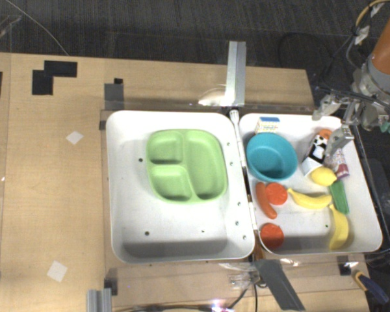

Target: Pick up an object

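Lemon (323, 176), lying among bananas in the right bin (370, 203) just beside the gripper (341, 137), whose open-or-closed condition cannot be told, probably suits a straight vertical descent that avoids nudging the blue bowl (271, 156) alongside.

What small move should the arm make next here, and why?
Probably lower the gripper toward the black-and-white toy or the lemon just below it. It hangs at the right bin's upper right edge, nothing is between its fingers, and those items lie nearest.
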Motion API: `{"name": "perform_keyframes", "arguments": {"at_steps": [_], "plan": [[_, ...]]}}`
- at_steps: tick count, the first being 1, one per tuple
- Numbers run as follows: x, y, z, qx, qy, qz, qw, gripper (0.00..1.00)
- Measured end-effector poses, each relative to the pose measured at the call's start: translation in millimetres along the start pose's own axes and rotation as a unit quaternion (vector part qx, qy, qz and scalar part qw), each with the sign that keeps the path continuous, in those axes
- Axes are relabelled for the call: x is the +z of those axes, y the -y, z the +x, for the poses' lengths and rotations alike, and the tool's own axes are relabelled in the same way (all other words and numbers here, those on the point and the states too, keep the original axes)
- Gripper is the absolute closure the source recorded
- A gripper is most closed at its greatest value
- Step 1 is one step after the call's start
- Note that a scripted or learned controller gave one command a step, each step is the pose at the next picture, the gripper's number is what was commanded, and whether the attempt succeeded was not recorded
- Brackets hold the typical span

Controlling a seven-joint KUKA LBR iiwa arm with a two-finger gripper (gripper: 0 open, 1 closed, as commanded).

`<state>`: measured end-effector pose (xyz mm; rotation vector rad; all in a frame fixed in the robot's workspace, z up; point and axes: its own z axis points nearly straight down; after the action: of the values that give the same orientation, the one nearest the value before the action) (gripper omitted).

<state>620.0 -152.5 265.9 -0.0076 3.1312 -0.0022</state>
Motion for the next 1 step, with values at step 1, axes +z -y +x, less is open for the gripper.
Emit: {"name": "perform_keyframes", "arguments": {"at_steps": [1], "plan": [[175.3, 23.8, -17.1, -0.056, 0.004, 0.001, 0.9984, 0.00]]}}
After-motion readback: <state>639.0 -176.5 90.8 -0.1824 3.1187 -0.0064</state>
